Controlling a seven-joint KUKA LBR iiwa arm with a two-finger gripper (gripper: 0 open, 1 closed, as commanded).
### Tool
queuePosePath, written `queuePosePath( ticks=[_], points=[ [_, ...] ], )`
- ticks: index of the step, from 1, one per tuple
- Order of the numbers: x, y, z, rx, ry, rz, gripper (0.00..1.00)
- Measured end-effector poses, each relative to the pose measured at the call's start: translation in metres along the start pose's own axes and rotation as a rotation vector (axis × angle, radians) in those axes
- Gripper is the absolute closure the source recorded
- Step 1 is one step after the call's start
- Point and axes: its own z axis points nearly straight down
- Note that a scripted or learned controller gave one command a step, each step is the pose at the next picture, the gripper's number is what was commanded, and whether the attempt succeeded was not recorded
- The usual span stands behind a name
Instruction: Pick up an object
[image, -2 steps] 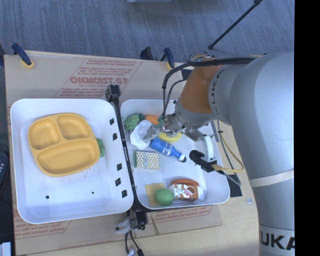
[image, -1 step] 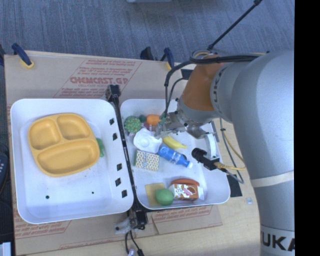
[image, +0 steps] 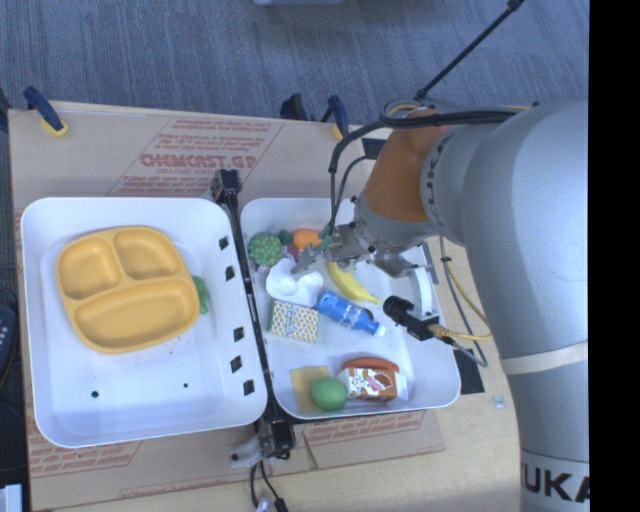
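Note:
My gripper (image: 322, 252) reaches down into the upper part of the right bin (image: 440, 375), under the arm's orange band. Directly below and around it lie a white object (image: 286, 285), a yellow banana (image: 353, 283) and a small orange item (image: 305, 238). A green bumpy piece (image: 265, 247) sits just to its left. Lower in the bin are a blue bottle (image: 348, 312), a patterned square packet (image: 295, 322), a yellow block (image: 308, 378), a green ball (image: 327, 393) and a red-and-white packet (image: 372, 380). Nothing is visibly held.
The left bin (image: 60, 410) holds a yellow divided plate (image: 125, 287) with a small green item (image: 203, 295) at its right edge. A black divider with clips (image: 240, 300) runs between the bins. Cables (image: 460, 330) hang by the right bin's right wall.

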Motion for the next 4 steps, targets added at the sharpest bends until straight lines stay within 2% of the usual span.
queuePosePath(
  ticks=[1, 2, 3, 4],
  points=[
    [0.005, -0.028, 0.019, 0.013, 0.015, -0.267, 0.00],
    [0.004, -0.028, 0.009, 0.014, 0.015, -0.271, 1.00],
    [0.012, -0.016, -0.146, 0.011, 0.011, -0.072, 1.00],
    [0.012, -0.017, -0.145, 0.012, 0.012, -0.072, 0.00]
  ],
)
